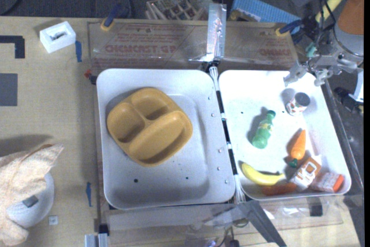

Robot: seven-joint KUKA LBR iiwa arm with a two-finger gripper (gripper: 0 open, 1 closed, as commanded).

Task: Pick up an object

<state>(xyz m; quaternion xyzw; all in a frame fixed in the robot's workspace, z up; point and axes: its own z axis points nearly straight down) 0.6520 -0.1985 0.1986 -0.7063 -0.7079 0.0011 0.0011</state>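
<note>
The table (34,84) is a pale wooden surface seen from above at a slant. Two shallow white bins sit on it side by side, touching along their inner edges: the left bin (202,182) and the right bin (243,89). Behind them, a clear plastic panel with red lettering (150,46) lies along the bins' far edge. Near the table's far left corner rests a small white box (58,36). Dark square patches (8,89) mark the left edge. At the near left corner, a crumpled tan cloth (23,173) lies over a white rounded object (26,205). Small blue clamps (78,52) sit beside the left bin.
</note>
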